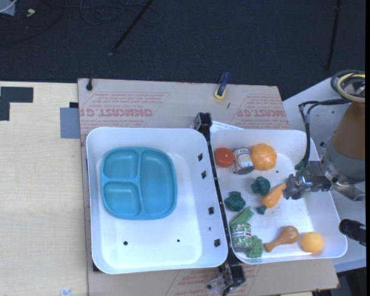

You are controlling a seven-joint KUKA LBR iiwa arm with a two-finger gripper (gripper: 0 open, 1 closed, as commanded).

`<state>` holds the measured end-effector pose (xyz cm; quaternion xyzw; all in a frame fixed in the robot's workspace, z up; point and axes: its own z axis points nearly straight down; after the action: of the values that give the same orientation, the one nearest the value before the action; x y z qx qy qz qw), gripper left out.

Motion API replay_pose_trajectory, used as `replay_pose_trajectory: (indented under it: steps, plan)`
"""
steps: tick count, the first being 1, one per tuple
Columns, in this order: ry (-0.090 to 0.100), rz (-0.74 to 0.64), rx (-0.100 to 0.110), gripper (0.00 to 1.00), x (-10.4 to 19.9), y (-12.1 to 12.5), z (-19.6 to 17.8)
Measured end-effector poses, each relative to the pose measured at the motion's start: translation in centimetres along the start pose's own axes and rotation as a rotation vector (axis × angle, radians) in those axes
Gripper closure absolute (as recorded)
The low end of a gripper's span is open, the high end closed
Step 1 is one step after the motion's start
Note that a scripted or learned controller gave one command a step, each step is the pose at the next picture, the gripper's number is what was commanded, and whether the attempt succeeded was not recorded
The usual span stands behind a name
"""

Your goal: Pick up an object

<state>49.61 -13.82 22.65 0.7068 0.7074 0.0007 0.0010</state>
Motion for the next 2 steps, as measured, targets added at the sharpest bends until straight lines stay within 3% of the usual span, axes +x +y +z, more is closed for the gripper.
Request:
replay_pose_trajectory:
  steps: [2]
  plan:
    - [0.003, -0.004, 0.008, 1.00, 9.6, 1.9, 0.6]
